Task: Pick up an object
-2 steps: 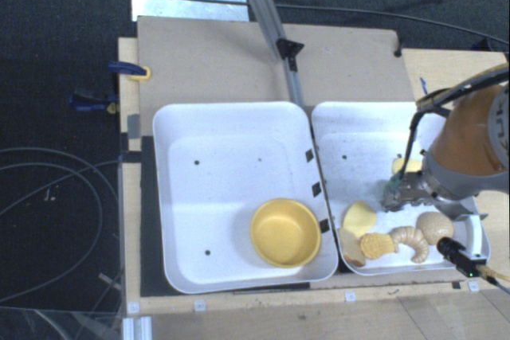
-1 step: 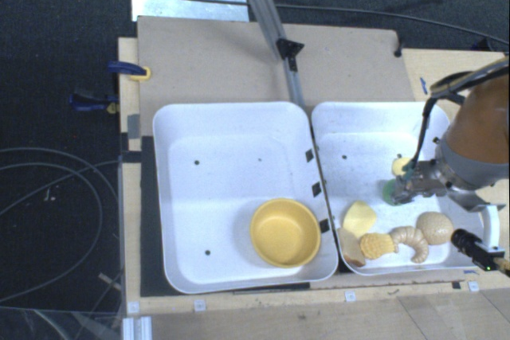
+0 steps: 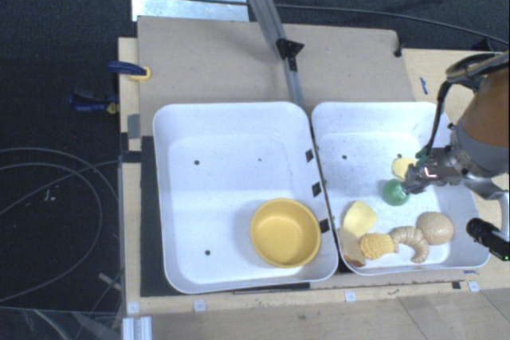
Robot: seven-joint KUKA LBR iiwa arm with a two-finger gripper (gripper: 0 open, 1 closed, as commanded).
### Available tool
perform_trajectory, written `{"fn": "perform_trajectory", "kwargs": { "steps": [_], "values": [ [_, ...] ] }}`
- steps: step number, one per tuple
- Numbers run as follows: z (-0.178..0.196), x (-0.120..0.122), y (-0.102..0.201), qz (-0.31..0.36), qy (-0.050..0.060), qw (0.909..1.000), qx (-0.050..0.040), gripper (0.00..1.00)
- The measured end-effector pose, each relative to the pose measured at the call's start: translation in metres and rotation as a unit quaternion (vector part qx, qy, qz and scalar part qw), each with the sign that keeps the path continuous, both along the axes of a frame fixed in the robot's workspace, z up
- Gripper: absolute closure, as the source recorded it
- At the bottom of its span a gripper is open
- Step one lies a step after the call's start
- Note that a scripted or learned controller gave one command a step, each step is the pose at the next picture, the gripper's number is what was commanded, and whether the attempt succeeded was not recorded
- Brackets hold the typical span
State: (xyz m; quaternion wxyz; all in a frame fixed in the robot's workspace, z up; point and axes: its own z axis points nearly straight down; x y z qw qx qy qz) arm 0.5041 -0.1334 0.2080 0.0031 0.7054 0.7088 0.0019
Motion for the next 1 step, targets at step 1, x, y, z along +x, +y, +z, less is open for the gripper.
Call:
{"fn": "perform_trajectory", "kwargs": {
  "steps": [1],
  "values": [
    [0.0444,-0.0019,0.0012,0.0,0.0,1.0,0.0,1.0]
  ]
}}
